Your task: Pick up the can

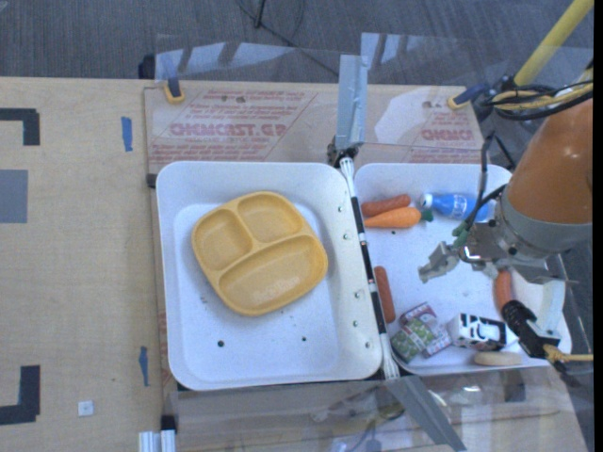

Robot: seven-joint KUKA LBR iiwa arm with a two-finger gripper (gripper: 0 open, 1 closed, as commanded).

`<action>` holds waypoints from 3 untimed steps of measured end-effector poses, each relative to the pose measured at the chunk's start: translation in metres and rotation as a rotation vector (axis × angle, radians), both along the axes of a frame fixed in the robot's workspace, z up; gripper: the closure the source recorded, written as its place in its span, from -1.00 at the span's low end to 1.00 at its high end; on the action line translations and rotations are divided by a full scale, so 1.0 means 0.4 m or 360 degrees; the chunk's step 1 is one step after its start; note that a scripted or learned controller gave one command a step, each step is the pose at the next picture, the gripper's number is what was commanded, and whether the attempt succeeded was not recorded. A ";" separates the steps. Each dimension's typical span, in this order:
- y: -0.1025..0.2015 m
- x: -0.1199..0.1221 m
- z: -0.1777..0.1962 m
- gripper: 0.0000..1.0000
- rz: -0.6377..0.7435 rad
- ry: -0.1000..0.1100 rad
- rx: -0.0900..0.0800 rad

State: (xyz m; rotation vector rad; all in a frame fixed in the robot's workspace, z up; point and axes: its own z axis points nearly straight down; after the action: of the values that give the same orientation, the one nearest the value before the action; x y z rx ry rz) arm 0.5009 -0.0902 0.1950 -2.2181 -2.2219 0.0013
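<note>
We see a robotics laboratory workcell: two shallow white plastic bins [179, 281] sit on a pale wooden bench [66, 281] marked with black tape squares [19, 127] and blue tape strips [126, 134], with loose black cables [268, 8] crossing grey carpet [94, 17] behind.

My own wrist and orange band [565, 172] cover the right bin's [415, 182] far right side and run off the picture's right edge. The blue bottle [450, 203] is partly behind my cabling. The sausage [503, 290] under my wrist shows only in part. The can's [419, 332] label is too small to read.
</note>
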 end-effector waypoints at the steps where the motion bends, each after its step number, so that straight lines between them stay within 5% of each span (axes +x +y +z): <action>1: -0.039 0.040 -0.272 -1.00 -0.0375 -0.0007 0.0000; 2: -0.064 0.215 -0.273 -1.00 -0.0954 -0.0007 -0.0003; 3: -0.060 0.218 -0.245 1.00 -0.0950 -0.0009 0.0000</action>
State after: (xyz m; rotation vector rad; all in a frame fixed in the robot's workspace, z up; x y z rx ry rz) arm 0.5880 -0.1142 0.0968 -2.7766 -1.4734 -0.0060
